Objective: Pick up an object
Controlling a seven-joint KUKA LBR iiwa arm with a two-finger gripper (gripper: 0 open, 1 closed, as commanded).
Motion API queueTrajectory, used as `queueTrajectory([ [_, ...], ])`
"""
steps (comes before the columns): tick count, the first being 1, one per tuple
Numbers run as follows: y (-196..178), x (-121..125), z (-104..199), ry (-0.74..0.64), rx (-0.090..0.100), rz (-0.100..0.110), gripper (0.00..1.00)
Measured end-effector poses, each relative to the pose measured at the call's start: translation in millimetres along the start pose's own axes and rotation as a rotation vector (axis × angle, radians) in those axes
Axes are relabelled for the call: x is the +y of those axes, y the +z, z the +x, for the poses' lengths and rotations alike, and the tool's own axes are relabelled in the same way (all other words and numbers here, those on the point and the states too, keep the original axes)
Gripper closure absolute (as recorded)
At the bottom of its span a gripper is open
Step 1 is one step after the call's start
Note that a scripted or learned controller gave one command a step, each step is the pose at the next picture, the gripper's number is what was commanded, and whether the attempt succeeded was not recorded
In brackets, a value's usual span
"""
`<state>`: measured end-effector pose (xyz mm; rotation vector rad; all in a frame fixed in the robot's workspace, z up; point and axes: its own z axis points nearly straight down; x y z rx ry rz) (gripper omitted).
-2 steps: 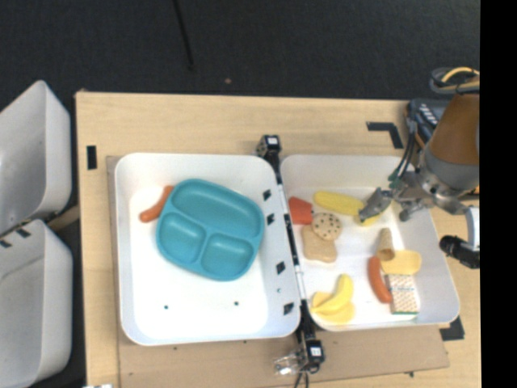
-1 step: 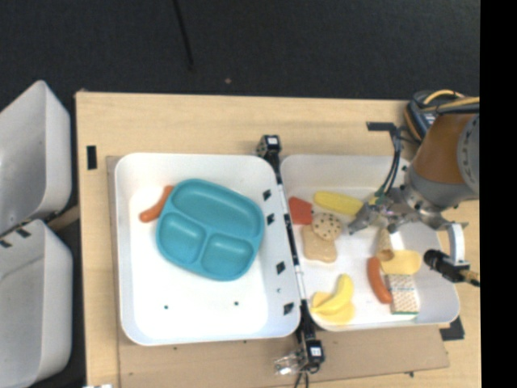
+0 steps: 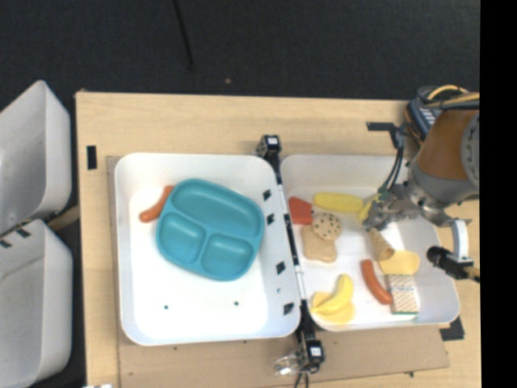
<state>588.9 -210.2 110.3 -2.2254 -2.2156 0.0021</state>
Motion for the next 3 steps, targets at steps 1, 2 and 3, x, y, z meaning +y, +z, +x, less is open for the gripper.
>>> queueTrajectory([
  [1, -53.9, -8.8, -1.7, 0.0, -0.002, -0.005, 1.0],
  [2, -110.9, -12.0, 4.4, -0.007, -0.002, -0.006, 1.0],
  [3, -129.8, -10.9, 2.9, -0.007, -0.001, -0.002, 1.0],
])
